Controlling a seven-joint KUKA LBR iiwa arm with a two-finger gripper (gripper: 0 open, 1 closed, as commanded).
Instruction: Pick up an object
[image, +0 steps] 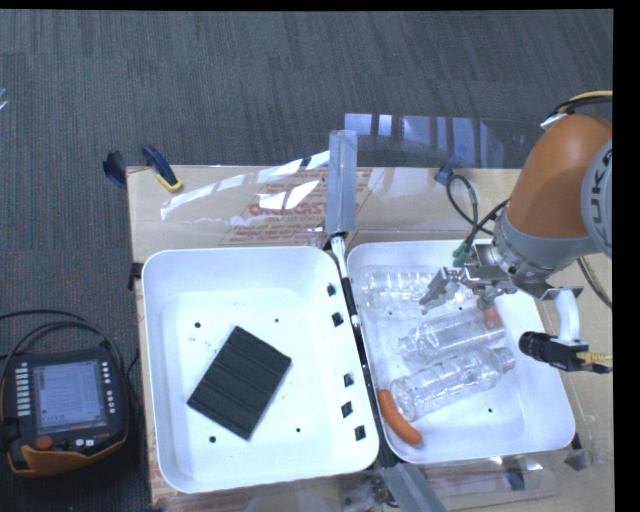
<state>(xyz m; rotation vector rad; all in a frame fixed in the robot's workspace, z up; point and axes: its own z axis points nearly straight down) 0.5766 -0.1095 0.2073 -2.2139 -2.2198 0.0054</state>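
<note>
The gripper (447, 287) is hovering over clear plastic bottles (450, 360) lying in the right bin (545, 425) (their outlines are blurring together); whether it is gripping anything is unclear.

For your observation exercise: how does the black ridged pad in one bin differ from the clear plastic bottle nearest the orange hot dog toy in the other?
The black ridged pad is flat, opaque and dark; the clear plastic bottle is rounded and see-through. The pad lies alone in the left bin; the bottle lies among other bottles in the right bin. Both lie skewed to their bins' sides.
</note>
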